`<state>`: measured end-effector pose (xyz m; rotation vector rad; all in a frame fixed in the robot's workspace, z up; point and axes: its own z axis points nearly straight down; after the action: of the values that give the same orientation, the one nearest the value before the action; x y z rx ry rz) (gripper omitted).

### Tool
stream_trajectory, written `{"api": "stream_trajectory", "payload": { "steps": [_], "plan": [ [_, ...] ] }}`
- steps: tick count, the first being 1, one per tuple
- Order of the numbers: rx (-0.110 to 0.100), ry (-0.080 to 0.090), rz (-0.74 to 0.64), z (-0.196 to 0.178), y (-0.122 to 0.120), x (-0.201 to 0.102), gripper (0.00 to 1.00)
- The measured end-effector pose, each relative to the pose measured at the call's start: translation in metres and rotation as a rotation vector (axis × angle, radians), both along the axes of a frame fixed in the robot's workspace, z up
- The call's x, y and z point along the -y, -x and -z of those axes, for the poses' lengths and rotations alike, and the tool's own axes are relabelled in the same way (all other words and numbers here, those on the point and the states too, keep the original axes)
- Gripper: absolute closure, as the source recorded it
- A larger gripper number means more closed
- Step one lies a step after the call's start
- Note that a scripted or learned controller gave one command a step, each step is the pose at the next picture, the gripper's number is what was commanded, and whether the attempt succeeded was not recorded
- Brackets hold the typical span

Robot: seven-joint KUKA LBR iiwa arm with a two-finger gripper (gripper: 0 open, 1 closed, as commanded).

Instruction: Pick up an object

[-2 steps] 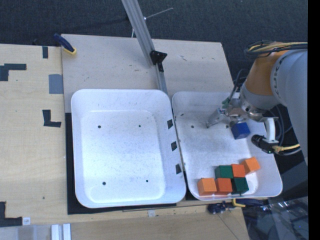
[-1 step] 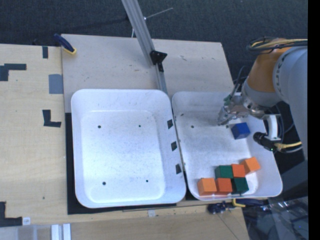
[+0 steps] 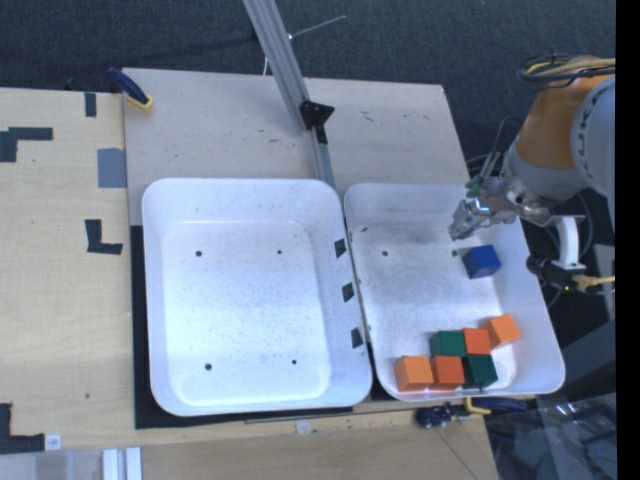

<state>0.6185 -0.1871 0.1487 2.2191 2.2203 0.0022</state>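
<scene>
Gripper [image 3: 468, 220] hung over the right bin [image 3: 400, 218], and whether its claw stood apart or together could not be told. Nearest lay 1 blue block [image 3: 481, 261], just beside it toward the bin's front.

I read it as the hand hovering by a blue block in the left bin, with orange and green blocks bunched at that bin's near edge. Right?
Wrong bin. The camera view shows the hand by the blue block in the right bin, with the orange and green blocks bunched at that bin's near edge.
</scene>
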Motion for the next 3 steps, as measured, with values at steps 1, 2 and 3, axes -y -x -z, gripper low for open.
{"api": "stream_trajectory", "payload": {
  "steps": [1,2,3],
  "plan": [
    [0.003,0.001,-0.001,-0.063,-0.001,0.005,1.0],
    [0.003,0.001,-0.001,-0.116,-0.002,0.005,1.0],
    [-0.004,-0.002,-0.006,-0.111,0.002,-0.058,1.0]
  ]
}}
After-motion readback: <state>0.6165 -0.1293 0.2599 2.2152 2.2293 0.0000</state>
